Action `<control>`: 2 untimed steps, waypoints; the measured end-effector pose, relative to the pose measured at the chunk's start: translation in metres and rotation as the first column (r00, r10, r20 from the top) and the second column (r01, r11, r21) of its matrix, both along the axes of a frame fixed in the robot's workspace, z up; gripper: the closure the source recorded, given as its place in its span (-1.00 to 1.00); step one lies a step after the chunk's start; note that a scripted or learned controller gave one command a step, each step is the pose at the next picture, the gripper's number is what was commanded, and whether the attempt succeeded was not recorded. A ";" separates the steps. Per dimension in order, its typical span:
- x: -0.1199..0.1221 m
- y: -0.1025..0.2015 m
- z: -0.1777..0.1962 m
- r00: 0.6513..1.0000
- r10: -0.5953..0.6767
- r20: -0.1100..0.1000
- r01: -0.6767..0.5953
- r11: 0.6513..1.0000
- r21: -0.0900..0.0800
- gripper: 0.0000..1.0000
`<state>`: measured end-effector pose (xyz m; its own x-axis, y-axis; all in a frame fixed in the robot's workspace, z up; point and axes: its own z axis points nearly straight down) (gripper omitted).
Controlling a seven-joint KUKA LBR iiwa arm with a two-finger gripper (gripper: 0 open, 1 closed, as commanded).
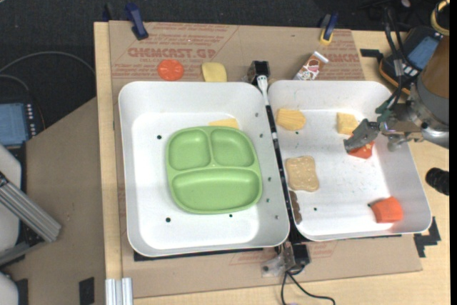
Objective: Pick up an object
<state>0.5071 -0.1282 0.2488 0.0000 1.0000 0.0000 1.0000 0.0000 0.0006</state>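
The camera view looks down at a slant on a counter (178, 46) covered with brown cardboard bearing red print, on which two shallow white bins sit side by side.

The left bin (139, 153) holds a green divided plate (213, 169) with three compartments, lying flat near the bin's middle. A pale yellow piece (225, 123) peeks out just beyond the plate's far edge.

The right bin (343, 214) holds several small things. A yellow rounded piece (290, 119) lies near its far left part, and a tan slice of toy bread (303, 173) lies below it, close to the wall shared with the left bin. A yellow chunk (346, 123) rests toward the far right. An orange block (388, 210) sits near the bin's near right corner, well apart from the others.

The arm (434, 96) reaches in from the right, and its tool (360, 139) hangs low over the right bin, just below the yellow chunk. A red-orange object (363, 151) shows directly beneath the tool's tip, touching or nearly touching it; whether the tool is open, closed or gripping that object cannot be told.

On the cardboard beyond the bins lie an orange disc (171, 70), a yellow block (213, 72), and a small white and red packet (311, 68). Blue clamps (136, 21) grip the cardboard's far edge.
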 end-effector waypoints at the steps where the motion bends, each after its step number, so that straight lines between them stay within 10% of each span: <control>1: 0.030 -0.072 -0.095 1.000 -0.005 -0.009 0.005 1.000 0.000 -1.00; 2: 0.084 -0.062 -0.162 1.000 0.001 0.010 -0.001 1.000 -0.010 -1.00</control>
<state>0.5909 -0.1899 0.0873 -0.0006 0.9999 -0.0105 0.9999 0.0007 0.0106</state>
